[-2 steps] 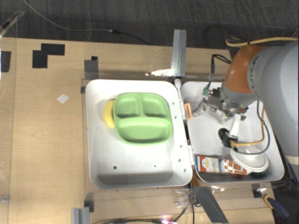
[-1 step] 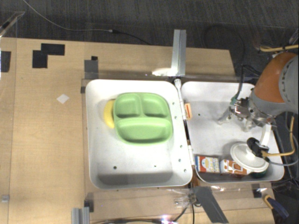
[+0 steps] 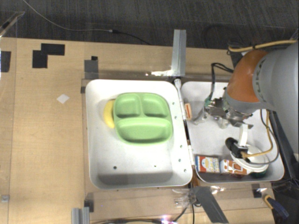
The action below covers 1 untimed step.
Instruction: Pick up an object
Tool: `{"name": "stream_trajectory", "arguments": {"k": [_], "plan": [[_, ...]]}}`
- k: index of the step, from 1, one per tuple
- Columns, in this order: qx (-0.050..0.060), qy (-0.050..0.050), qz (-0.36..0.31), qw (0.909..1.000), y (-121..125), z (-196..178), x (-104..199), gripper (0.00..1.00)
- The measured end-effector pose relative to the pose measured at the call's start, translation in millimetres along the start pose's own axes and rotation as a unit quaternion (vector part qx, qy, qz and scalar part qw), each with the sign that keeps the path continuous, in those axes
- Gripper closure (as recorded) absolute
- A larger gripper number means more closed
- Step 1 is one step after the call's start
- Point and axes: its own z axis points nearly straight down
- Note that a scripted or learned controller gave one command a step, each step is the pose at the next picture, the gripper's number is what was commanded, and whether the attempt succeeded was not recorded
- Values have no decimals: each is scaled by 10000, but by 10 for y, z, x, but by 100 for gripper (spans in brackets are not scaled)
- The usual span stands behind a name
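- Over the right-hand bin [image 3: 205, 139], arm reaches in from the view's R side. End effector [image 3: 211, 112] hangs above the bin's far half. Can't tell how far open it is from this angle, and nothing visibly in it.
- OK. Nearest obj?
- Small printed carton [image 3: 218, 164], lying flat right by the near wall of that same bin, apart from the end effector. Also a little orange-red item [image 3: 188, 110] against the divider wall, too small to ID.
- And the other bin [image 3: 131, 164]?
- Green divided plate [image 3: 141, 117], w/ a yellow thing [image 3: 108, 114] poking out from under its left edge. Prob. a banana, not sure.
- Which handles best?
- Carton, I'd guess. Looks light, stiff-ish cardboard w/ flat sides, so it shouldn't slip much. Squeeze too hard and it may dent. Take it across the short width, approx. mid-length. Catch: it's close to the wall, so little room on that side.
- Plate?
- Prob. rigid, smooth plastic, too wide to span. Rim grab only, and I'd expect it to tip.
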Motion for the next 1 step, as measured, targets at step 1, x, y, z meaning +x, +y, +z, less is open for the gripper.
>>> {"name": "stream_trajectory", "arguments": {"k": [1], "plan": [[54, -6, -655, 9978, -123, -589, -752, 0]]}}
